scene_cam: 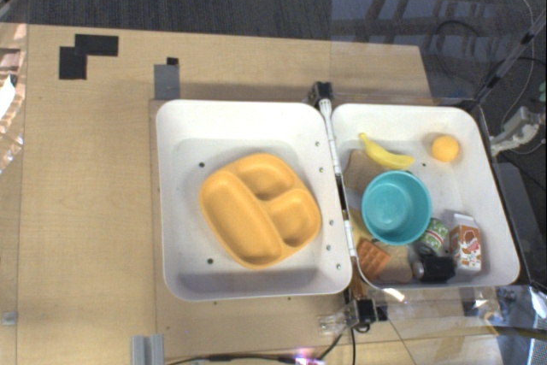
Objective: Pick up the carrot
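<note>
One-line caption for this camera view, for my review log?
Yellow divided plate in left bin; right bin holds teal bowl, banana, orange ball, small carton.

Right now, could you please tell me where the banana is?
The banana lies in the right bin, toward its far left part, just above the teal bowl and left of the orange ball.

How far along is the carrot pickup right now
Nothing looks done yet. An orange, ridged item that may be the carrot lies in the right bin, at its near left corner beside the teal bowl, partly hidden. Nothing is in hand. The yellow divided plate sits in the left bin. Still left: reach in, close on the carrot and lift it.
</note>
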Tool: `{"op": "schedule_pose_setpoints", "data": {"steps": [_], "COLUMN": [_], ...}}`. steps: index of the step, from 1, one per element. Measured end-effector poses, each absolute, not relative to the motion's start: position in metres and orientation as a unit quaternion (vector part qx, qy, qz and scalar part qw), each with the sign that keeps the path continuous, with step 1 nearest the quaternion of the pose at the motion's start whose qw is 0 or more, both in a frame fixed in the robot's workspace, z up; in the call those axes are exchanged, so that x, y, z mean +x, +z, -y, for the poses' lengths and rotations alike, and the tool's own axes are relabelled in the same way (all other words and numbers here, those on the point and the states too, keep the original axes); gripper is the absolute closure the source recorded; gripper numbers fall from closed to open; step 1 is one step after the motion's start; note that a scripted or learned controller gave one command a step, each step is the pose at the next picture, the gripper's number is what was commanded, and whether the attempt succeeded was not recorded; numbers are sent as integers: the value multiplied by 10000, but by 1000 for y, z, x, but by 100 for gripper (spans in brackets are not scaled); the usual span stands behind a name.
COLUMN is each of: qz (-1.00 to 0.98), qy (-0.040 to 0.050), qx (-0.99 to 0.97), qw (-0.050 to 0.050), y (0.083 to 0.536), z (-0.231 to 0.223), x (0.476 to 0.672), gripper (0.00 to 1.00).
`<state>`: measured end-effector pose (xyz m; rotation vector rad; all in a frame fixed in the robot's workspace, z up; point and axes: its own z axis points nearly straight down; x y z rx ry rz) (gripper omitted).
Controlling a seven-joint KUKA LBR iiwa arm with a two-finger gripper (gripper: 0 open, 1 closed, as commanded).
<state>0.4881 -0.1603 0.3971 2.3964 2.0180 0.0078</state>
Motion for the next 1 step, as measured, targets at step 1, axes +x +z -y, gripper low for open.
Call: {"op": "schedule_pose_setpoints", "data": {"steps": [1], "qz": [-7353], "qy": [22], "qx": [6777], "qw": [57], "y": [401], "z": [201], "x": [488], "gripper": [0]}}
